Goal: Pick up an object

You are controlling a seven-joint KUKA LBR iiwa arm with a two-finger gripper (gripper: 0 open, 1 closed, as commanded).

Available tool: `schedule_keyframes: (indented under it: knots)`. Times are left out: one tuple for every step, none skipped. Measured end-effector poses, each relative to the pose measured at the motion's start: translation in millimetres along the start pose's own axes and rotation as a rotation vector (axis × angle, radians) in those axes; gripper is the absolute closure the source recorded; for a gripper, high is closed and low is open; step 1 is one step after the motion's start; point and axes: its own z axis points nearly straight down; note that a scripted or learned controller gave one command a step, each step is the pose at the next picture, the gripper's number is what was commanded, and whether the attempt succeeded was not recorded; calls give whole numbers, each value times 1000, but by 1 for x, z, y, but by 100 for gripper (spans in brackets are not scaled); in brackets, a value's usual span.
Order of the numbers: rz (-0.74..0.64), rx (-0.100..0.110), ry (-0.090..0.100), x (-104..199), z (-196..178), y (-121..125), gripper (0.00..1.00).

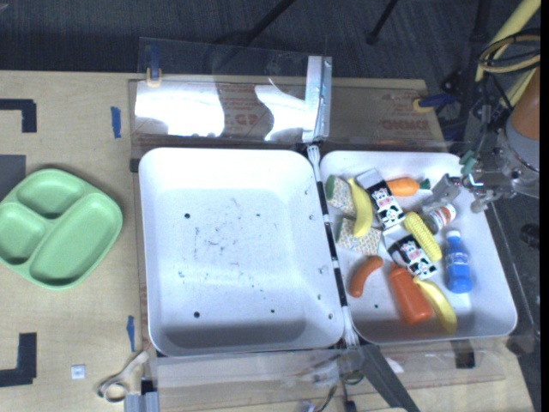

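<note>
The claw (459, 187) hung over the right bin (502, 316)'s far right edge; its grip state couldn't be told.

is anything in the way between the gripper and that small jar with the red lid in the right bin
Nothing visible. The gripper hangs just above and right of the red-lidded jar, with bare bin floor between them; the blue bottle lies beyond it.

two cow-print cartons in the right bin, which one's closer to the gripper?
The upper cow-print carton, beside the banana and below the carrot. The gripper sits at the bin's upper right; the other carton lies lower, nearer the bin's middle.
</note>
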Motion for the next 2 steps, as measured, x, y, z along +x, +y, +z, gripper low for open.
schedule_keyframes:
  knots:
    - [220,1,1,-42,7,-50,0]
    - [-28,1,1,0,106,-22,0]
